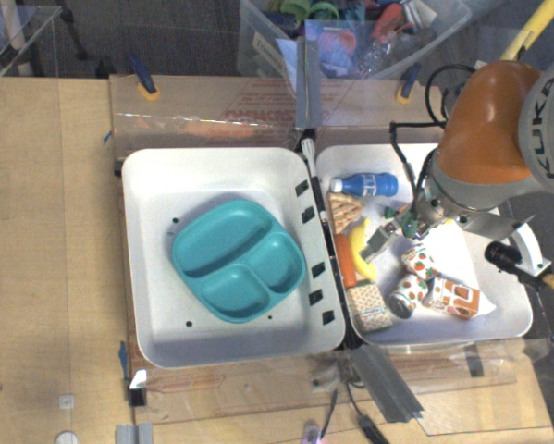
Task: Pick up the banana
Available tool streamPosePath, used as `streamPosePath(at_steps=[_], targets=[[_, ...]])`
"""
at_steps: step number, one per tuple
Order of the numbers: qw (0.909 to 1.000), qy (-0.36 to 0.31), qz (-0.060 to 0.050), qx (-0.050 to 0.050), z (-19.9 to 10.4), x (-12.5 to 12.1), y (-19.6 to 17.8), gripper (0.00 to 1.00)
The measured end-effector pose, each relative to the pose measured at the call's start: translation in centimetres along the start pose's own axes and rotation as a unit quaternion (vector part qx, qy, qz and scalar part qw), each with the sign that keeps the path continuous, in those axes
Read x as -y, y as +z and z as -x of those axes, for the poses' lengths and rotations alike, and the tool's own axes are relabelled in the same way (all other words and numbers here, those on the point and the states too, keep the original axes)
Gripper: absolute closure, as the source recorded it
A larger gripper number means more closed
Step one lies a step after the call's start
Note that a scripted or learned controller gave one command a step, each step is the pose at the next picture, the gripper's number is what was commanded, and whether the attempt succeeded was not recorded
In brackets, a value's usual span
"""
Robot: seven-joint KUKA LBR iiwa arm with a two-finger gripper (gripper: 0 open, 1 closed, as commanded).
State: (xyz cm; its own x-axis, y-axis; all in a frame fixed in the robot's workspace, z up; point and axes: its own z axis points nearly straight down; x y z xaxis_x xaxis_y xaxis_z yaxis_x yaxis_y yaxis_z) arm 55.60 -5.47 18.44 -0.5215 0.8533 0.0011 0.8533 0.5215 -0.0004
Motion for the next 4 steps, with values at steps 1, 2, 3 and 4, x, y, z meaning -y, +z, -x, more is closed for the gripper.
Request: streamPosePath(at_steps=[1, 2, 3, 4], targets=[[1.0000, 0.000, 0.000, 0.000, 0.0, 0.0, 0.0, 0.00], [1.0000, 0.000, 0.000, 0.000, 0.0, 0.0, 0.0, 0.00], [1.0000, 0.000, 0.000, 0.000, 0.0, 0.0, 0.0, 0.00], [0.9999, -0.011, 0.007, 0.006, 3.5, 3.4, 8.4, 0.00]])
